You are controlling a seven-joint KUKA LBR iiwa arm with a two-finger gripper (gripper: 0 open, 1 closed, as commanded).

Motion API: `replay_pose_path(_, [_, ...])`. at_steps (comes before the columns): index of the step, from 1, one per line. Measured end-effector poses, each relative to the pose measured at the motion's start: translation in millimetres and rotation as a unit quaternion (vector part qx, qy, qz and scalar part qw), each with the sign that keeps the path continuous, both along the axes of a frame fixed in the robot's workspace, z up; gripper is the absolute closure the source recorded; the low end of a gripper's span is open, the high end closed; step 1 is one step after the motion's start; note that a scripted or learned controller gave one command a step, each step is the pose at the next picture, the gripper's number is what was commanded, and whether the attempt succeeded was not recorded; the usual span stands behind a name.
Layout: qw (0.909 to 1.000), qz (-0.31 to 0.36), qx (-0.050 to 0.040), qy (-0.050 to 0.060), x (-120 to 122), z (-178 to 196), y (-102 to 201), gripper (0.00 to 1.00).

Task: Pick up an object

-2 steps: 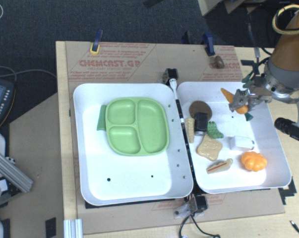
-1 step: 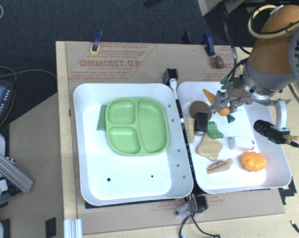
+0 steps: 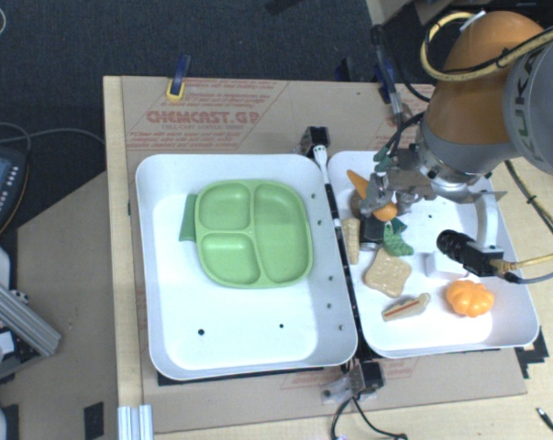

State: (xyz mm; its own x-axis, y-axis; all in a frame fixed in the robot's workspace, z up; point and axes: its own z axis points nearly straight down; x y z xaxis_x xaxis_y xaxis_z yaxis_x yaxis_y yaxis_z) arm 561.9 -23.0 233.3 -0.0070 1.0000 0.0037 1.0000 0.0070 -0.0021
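Robot arm reaches into a crowded bin with its pick unsettled.

In the left bin (image 3: 166, 337) a green divided plate (image 3: 254, 232) lies flat, well apart from the action. Across the dividing rims, the gripper (image 3: 383, 207) is low over the right bin (image 3: 514, 324), near that bin's far-left corner, among a tight cluster of toy food: an orange carrot-like piece (image 3: 359, 181) by the far rim, a small orange item (image 3: 384, 213) right at the tool's tip, and a green piece (image 3: 398, 243) just beyond it. Whether the tool is open or closed, or has hold of anything, cannot be made out. A cracker (image 3: 387, 273), hot dog (image 3: 405, 307) and orange pumpkin (image 3: 468, 298) sit toward the near edge. The likely risk: in such crowding the tool could nudge neighbours, clip the bin wall, or close on nothing.
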Motion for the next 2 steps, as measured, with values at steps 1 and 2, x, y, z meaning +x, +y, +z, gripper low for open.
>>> replay_pose_path(1, [1.0, 0.0, -0.0006, 0.001, -17.6, 3.6, 54.3, 1.0])
replay_pose_path(2, [1.0, -0.002, -0.0015, 0.001, -22.6, 0.8, 67.0, 1.0])
